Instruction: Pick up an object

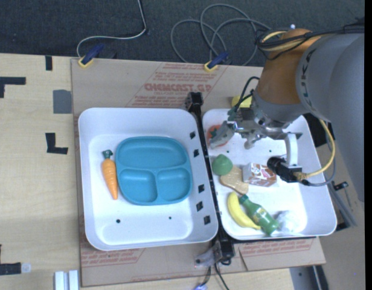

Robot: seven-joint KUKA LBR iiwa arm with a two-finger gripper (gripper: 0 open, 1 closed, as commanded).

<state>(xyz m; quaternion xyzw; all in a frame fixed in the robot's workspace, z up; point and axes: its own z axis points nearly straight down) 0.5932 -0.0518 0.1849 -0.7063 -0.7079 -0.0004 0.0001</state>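
The arm (295, 77) is reaching into the right bin (316, 213), its end effector (237, 135) hanging low over the bin's upper left part, near the divider. Whether it is open or gripping anything cannot be told. Below it are lying a green ball (222, 164), a snack packet (259, 174), a banana (237, 211) and a green bottle (258, 214). The left bin (92, 122) is holding a blue tray (154, 169) and a carrot (110, 174).

Dark carpet floor (65, 11) with looping cables (216, 23), cardboard sheet (150, 80), pale wooden bench (29, 180)
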